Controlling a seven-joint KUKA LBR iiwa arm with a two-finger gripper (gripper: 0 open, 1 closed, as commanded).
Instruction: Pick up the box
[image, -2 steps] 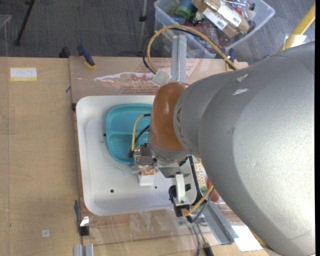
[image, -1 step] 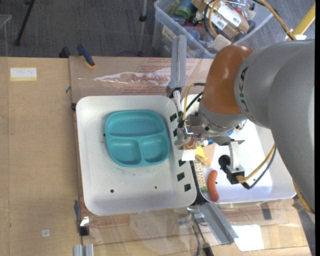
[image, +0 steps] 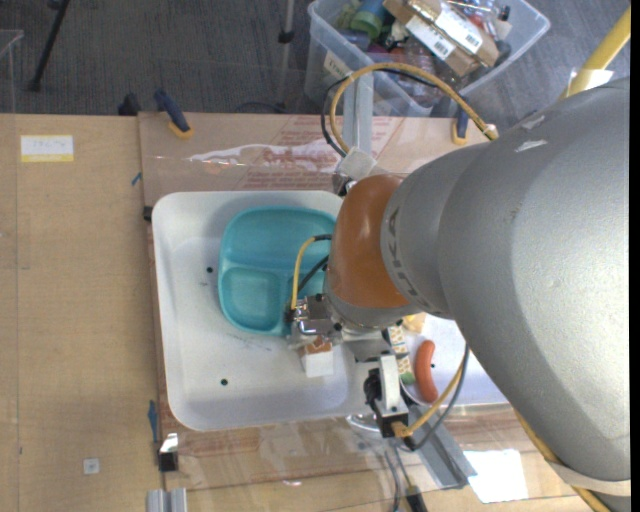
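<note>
A small white box (image: 318, 363) with a brownish top edge lies in the left white bin (image: 190, 300), near its front right corner. My gripper (image: 312, 332) hangs right over the box, at the end of the orange-banded wrist (image: 365, 255). Whether it touches the box is hidden by the gripper body. The grey arm covers most of the right side of the view.
A teal divided tray (image: 262, 265) fills the middle of the left bin, just left of the gripper. In the right bin a red-orange object (image: 426, 368) and a small green-and-white item (image: 405, 372) peek out below the arm. A clear tote (image: 430, 45) of clutter stands behind the bench.
</note>
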